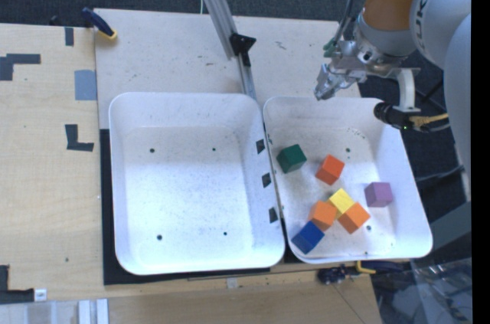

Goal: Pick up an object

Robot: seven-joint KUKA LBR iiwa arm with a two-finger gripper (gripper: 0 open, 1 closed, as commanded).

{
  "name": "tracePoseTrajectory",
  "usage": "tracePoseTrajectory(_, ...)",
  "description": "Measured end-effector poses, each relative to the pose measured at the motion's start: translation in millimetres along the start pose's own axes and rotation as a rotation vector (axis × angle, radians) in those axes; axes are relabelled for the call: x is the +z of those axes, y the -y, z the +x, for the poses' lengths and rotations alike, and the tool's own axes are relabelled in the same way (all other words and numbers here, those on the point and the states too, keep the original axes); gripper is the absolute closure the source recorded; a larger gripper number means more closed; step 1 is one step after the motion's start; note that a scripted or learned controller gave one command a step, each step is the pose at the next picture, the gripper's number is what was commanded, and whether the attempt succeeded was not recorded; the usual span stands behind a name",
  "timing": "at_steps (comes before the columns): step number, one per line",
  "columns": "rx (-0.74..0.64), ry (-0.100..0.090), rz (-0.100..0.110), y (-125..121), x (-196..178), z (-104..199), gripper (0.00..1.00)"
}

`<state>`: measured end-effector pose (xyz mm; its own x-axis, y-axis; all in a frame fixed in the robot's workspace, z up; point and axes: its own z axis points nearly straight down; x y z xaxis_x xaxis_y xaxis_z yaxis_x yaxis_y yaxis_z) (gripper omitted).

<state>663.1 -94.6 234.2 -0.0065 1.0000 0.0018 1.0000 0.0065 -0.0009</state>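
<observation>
Small coloured cubes lie in the right bin point(398, 162): a green one point(292, 158), an orange one point(330, 169), a purple one point(378, 194), a yellow one point(341, 201) resting against two more orange cubes point(354, 218), and a blue one point(308, 237). My gripper point(328, 87) hangs over the far rim of the right bin, above and behind the cubes, well apart from all of them. Nothing shows between its fingers, which look drawn together at the tip.
The left bin point(122, 162) sits beside the right one. A slanted metal rail point(218, 1) runs from the top down to the gap between the bins. A blue and yellow tool point(99, 22) lies on the bench at the far left.
</observation>
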Motion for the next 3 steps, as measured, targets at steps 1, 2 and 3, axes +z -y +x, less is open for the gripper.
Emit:
tracePoseTrajectory(1, 0.0, 0.0, 0.002, 12.5, 11.2, 56.4, 1.0)
tracePoseTrajectory(2, 0.0, 0.0, 0.003, 26.3, 20.2, 109.2, 1.0)
tracePoseTrajectory(3, 0.0, 0.0, 0.003, 44.1, 24.1, 163.9, 1.0)
